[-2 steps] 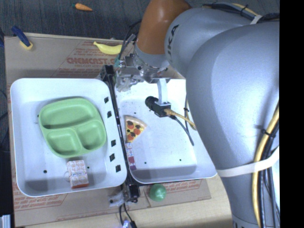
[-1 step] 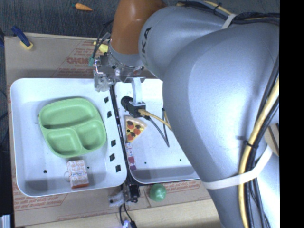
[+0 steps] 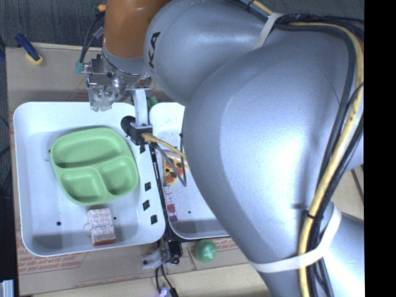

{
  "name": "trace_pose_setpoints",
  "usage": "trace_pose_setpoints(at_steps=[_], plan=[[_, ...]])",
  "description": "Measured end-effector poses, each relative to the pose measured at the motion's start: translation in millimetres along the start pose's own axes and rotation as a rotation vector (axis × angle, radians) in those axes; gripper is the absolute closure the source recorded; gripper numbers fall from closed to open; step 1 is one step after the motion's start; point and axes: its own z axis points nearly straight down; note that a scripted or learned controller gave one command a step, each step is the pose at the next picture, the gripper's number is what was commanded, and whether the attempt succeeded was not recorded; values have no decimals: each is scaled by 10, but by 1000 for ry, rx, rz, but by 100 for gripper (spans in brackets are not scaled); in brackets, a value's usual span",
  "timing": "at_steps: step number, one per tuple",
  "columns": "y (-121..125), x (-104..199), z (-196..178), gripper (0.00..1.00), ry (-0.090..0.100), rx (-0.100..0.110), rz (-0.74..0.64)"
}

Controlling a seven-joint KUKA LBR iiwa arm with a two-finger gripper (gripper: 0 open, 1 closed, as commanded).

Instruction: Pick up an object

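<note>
At the far left of the desk [image 3: 93, 271] lies a blue-and-yellow tool [image 3: 28, 48]. To its right, the left bin [image 3: 21, 166] holds a green tray [image 3: 93, 166] with 3 compartments in its middle and a small carton [image 3: 101, 226] close to its near wall, apart from the tray. The claw [image 3: 101, 98] hangs over that bin's far rim, and I cannot tell whether it is released or clenched. Further right, the right bin [image 3: 192, 228] shows a colourful item [image 3: 174, 166] by its left wall, a green ball [image 3: 205, 250] sits on the desk just in front of it, and the grey arm [image 3: 266, 135] covers the rest.
</note>
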Motion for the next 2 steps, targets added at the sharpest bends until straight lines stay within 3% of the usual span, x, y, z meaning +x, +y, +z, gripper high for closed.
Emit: trace_pose_setpoints(at_steps=[1, 2], plan=[[2, 611, -266, 100, -1, 0, 0], [0, 601, -9, 100, -3, 2, 0]])
